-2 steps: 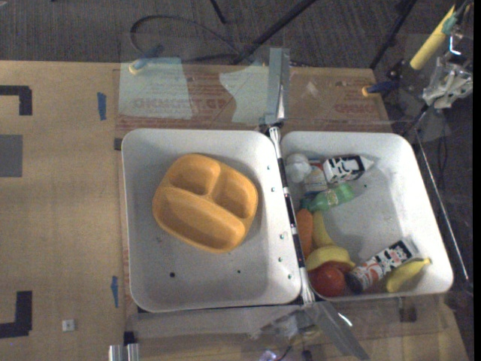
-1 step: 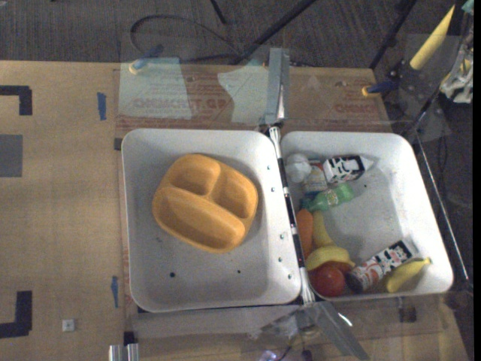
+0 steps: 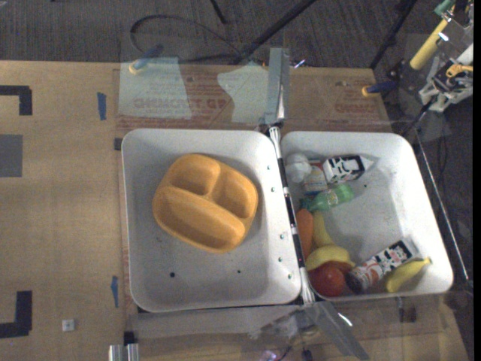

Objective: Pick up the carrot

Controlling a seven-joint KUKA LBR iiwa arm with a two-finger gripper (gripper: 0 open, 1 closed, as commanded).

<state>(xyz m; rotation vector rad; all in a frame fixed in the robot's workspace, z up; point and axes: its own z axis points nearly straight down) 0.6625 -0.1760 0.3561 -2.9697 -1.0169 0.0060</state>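
Observation:
The carrot [image 3: 304,232] is a slim orange piece lying lengthwise against the left wall of the right bin [image 3: 391,201], pointing toward the front. A yellow banana-like piece [image 3: 322,230] lies right beside it on its right. Just in front of its tip sit a yellow fruit [image 3: 328,256] and a red tomato-like ball [image 3: 328,280]. A green item [image 3: 331,198] lies just behind the carrot.
The left bin [image 3: 143,277] holds an orange-yellow divided plate [image 3: 205,201]. The right bin also holds a white bottle [image 3: 297,168], a black-and-white carton [image 3: 343,168], a red-capped cow-print bottle [image 3: 379,265] and a yellow banana [image 3: 406,274]. Its right middle floor is bare.

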